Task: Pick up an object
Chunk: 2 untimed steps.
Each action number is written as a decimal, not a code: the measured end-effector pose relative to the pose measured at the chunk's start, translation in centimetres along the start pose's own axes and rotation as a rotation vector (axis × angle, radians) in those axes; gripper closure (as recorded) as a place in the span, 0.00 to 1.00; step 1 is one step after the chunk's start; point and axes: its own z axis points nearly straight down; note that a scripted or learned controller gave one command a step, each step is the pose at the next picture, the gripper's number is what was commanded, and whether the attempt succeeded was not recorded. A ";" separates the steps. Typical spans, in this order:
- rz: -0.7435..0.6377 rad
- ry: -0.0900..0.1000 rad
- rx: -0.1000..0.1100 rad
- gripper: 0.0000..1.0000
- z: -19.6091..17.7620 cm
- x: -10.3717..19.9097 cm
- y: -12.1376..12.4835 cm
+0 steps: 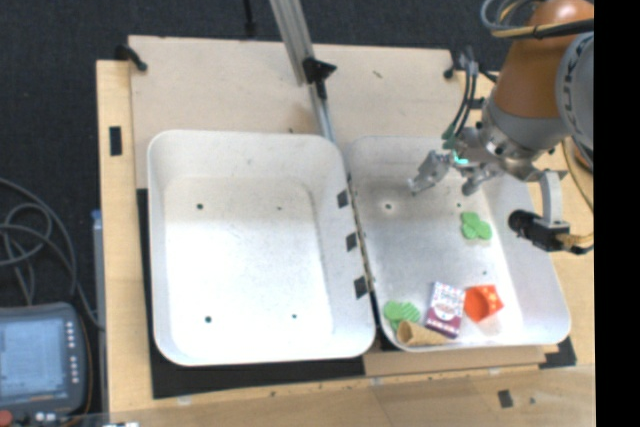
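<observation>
Looking down over both bins, I judge the pick as barely begun: nothing is lifted, and every object lies on the floor of the right bin (520, 315). The gripper (452, 173) hangs over that bin's upper part, near its far wall, with the grey arm and its orange band (530, 65) reaching in from the right.

The candidates sit well apart from the gripper. A green piece (476, 227) lies nearest, lower and to the right of the fingers. Along the near edge I see an orange block (483, 302), touching or just beside a purple and white packet (445, 307), then a tan cone-like thing (418, 332) and a second green piece (400, 311) close to the bin's corner. The left bin (165, 165) has no part in this yet.

The two fingers (428, 172) stand apart, spread open, one pointing left and one downward in my view. Nothing sits between them and they touch none of the objects; whether the tips reach the bin floor I cannot tell. What is left, as I see it: move over an object, descend, close, lift.
</observation>
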 end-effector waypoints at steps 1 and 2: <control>0.000 -0.001 -0.005 0.00 -0.3 0.0 0.1; 0.004 -0.003 -0.001 0.00 4.0 -0.6 0.0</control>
